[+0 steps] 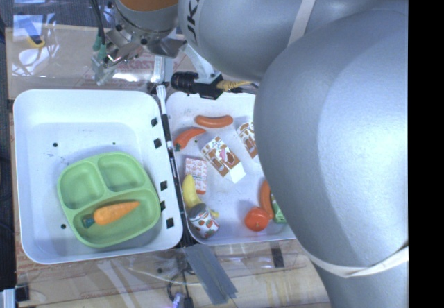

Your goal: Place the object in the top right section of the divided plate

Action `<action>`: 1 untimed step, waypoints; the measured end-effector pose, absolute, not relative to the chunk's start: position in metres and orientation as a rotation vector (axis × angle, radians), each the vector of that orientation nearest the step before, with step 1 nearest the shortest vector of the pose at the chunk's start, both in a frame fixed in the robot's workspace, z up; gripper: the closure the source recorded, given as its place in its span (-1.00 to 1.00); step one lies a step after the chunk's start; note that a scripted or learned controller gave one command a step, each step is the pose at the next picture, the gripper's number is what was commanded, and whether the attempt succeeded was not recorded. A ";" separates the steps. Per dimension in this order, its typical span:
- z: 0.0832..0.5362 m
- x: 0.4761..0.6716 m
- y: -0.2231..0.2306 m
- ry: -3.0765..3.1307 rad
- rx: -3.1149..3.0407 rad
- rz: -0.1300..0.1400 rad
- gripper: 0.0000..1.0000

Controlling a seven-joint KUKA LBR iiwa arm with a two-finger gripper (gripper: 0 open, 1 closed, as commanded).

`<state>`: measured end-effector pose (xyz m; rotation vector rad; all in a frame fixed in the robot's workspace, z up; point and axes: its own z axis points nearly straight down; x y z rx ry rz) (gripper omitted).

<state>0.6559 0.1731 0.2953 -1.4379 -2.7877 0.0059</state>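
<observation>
A green divided plate lies in the left white bin. An orange toy carrot with a green stub rests in the plate's long near section. The two far sections hold nothing, including the top right one. My gripper hangs beyond the far rim of the left bin, above the bench and well away from the plate. Nothing shows in its grasp. The arm's grey body covers much of the right side.
The right bin holds several toy foods: a sausage, a red pepper, a carton, a banana, a can and a tomato. Clear plastic bags lie behind the bins.
</observation>
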 end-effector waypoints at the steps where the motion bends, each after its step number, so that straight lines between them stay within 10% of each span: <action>1: 0.319 0.657 0.104 -2.452 -1.961 0.007 1.00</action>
